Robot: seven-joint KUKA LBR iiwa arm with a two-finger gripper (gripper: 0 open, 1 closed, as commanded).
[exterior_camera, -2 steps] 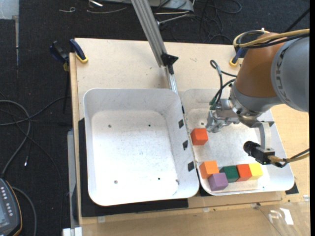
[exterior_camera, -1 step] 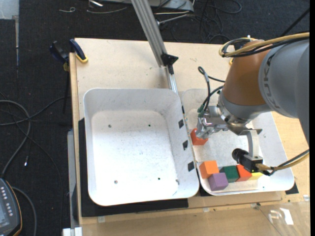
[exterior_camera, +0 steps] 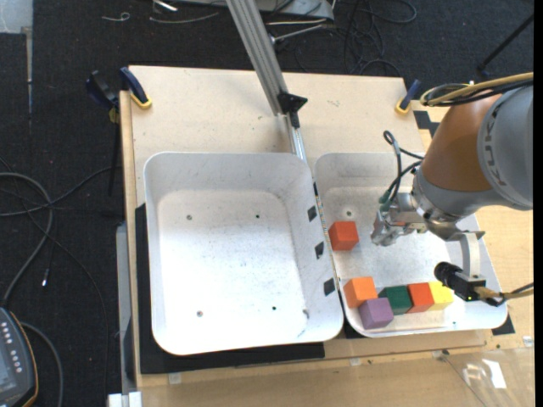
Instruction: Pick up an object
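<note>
Cube [exterior_camera: 344, 235], orange-red, sits alone mid-way up the right bin [exterior_camera: 339, 170], just left of the gripper [exterior_camera: 383, 232]. Whether the jaws are open or shut I cannot tell. It looks light, rigid and flat-sided, so pinching two opposite faces should hold; smooth sides might slip.

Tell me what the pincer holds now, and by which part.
Nothing is seen held: the pincer hangs beside the lone orange block, apart from it.
</note>
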